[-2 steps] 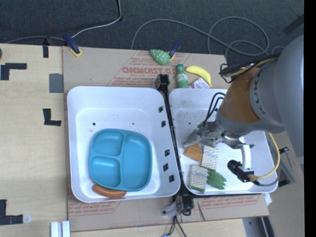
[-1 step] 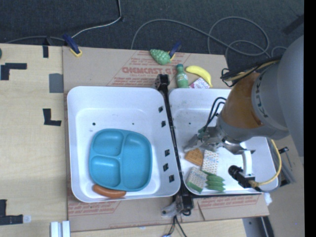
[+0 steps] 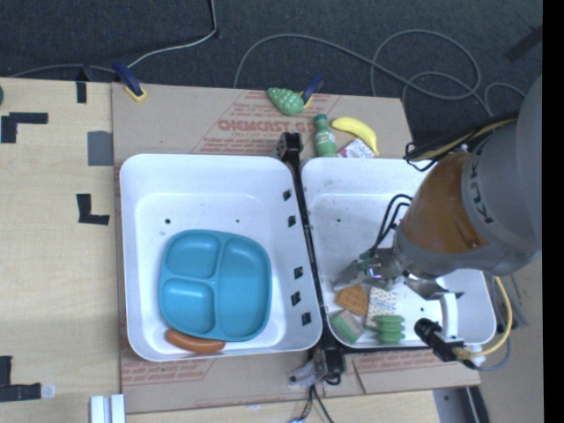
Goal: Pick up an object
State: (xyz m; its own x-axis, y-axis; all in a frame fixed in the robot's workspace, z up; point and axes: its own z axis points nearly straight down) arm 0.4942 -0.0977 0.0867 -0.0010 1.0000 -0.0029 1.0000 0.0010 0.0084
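My gripper (image 3: 365, 271) hangs low over the right bin (image 3: 352, 192), near its front left part, with the grey arm and its orange band (image 3: 445, 214) coming in from the right. Just below the gripper lies a brown waffle-like piece (image 3: 352, 300) beside a white speckled packet (image 3: 383, 303). A green ridged toy (image 3: 388, 328) and a pale green piece (image 3: 345, 327) lie at the bin's front wall. Nothing shows between the gripper and these items that tells of a hold.
The left bin (image 3: 141, 192) holds a blue divided plate (image 3: 214, 285) and an orange sausage (image 3: 194, 342) at its front. Behind the bins lie a green bottle (image 3: 323, 136), a banana (image 3: 355, 130) and a green knobbly toy (image 3: 286, 100). Cables run across the dark floor.
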